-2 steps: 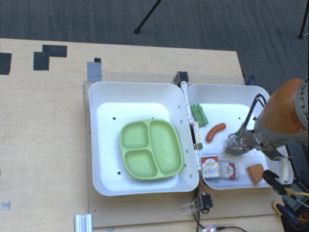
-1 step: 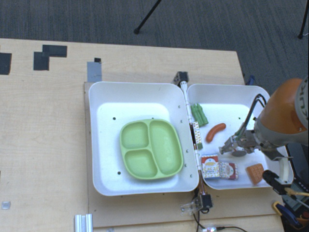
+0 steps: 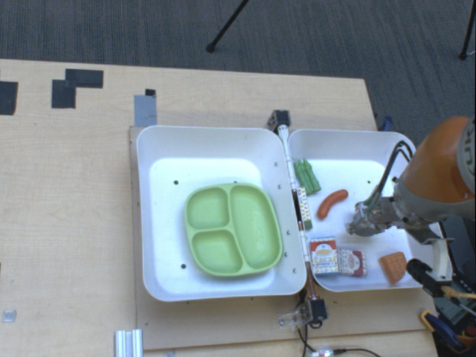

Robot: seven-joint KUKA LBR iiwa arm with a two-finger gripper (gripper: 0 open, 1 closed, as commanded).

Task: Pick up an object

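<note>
Here, seen from above at a slant, a pale wooden bench (image 3: 67,199) carries two shallow white bins side by side.

Nearest the camera, along the front wall of the right bin (image 3: 349,149), lie a small red-and-white packet (image 3: 336,259) and, to its right, an orange wedge-shaped piece (image 3: 393,267). They are near each other but not touching.

Just behind them hangs the gripper (image 3: 362,224) — a grey metal end on a grey arm with an orange band (image 3: 440,171), reaching in from the right. It sits low over the bin floor. Whether it is open or closed cannot be told from this angle, and nothing is seen in its grasp.

Just beside the gripper, to its left and slightly farther back, lies a red sausage-shaped object (image 3: 332,202), tilted on a diagonal. It is close to the gripper tip but apart from it. Farther back still, near the divider between the bins, rests a green ridged piece (image 3: 306,175).

The left bin (image 3: 160,155) holds a light green plate (image 3: 233,229) with three compartments — it lies flat.
</note>
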